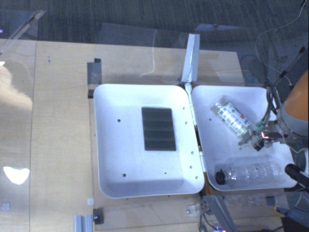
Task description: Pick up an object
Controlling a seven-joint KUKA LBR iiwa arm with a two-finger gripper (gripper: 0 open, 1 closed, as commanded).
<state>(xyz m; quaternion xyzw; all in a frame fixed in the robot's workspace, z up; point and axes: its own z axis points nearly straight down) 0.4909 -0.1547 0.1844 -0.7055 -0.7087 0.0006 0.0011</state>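
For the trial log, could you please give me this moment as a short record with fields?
left bin: holds a dark ribbed rectangular block near its middle
right bin: holds two clear plastic bottles
upper bottle: lies diagonally, lower end by the gripper
lower bottle: lies along the near wall, black cap to the left
gripper: low in the right bin, at the upper bottle's lower end
grasp: cannot tell

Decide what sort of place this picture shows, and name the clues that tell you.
Probably a robotics lab test bench. Two white bins sit side by side on a wooden bench, a robot arm reaches in over clear bottles, and loose cables trail nearby.
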